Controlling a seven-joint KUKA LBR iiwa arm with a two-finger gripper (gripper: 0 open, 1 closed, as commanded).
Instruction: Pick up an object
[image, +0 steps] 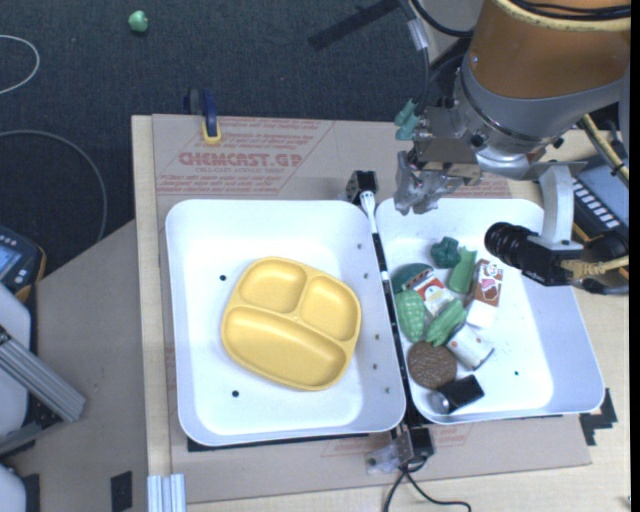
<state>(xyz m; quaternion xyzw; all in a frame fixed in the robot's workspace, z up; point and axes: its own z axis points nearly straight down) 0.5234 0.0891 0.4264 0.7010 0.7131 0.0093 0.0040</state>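
- Camera view: my gripper (418, 198) hangs over the upper-left corner of the right bin (560, 365), clear of all objs. Can't tell from this angle if it's apart or together; nothing seen in it.
- Task obj: any of the pile at centre-left of the right bin: dark green lump (447, 250), green veg-like pieces (445, 322), red/white packet (489, 282), white block (470, 346), brown disc (431, 365), black piece (462, 392) by the lower rim.
- Risk 1: the pile is tight, items touching or overlapping. Coming down could shove neighbours, pinch two at once, or slip off.
- Risk 2: I'm close to the bin wall. A straight drop here prob. meets bare floor or rim, no obj beneath.
- Risk 3: the brown disc lies flat, so poor purchase.
- Around: yellow divided plate (290, 322) sits alone in the left bin (190, 300), prob. too wide to pinch. Small green ball (138, 19) on the dark floor in the upper left of frame, well apart. Blue/yellow clamp (209, 115) at the cardboard sheet (250, 150), above the left bin, not in my way.
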